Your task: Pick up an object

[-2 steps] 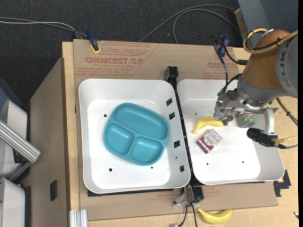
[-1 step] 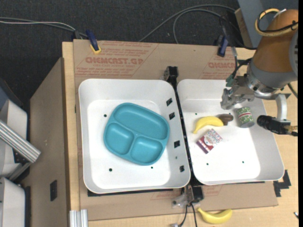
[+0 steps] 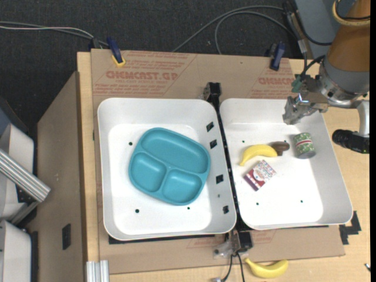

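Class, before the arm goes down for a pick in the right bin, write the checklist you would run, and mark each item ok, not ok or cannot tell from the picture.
1. Things to pick lie in the right bin: ok. Banana, small can and packet are there.
2. Gripper is over the right bin: ok, near its far edge.
3. Gripper carries nothing: ok, nothing shows between or below it.
4. Fingers open: cannot tell.
5. Target stands apart from its neighbours: not ok for the banana, whose end meets a brown item; ok for the can.
6. Blue tray is out of the way: ok, it lies in the left bin.
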`<state>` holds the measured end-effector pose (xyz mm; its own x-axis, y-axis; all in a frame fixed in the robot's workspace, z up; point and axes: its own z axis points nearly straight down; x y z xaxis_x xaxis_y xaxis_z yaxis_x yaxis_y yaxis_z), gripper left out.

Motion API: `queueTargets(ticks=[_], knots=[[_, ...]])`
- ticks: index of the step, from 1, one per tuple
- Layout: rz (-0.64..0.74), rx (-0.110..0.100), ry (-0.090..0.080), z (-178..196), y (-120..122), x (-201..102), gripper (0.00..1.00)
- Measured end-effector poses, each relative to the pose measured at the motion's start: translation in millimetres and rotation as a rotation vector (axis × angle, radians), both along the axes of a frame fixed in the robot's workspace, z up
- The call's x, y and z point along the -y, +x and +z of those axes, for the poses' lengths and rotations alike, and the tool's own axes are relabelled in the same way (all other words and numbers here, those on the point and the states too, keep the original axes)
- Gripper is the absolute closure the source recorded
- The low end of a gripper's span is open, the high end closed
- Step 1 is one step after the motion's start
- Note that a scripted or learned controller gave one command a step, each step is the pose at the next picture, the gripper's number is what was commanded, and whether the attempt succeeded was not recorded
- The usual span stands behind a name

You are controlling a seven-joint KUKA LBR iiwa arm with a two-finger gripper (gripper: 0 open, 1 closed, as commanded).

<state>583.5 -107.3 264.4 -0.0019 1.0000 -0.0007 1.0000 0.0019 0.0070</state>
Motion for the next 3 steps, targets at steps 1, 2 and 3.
queueTargets(ticks=[1, 2, 3], knots=[[0.005, -0.010, 0.004, -3.0, -20.6, -59.3, 1.00], [0.006, -0.010, 0.004, -2.1, -31.3, -116.3, 1.00], [0.005, -0.011, 0.004, -5.2, -48.9, -174.0, 1.00]])
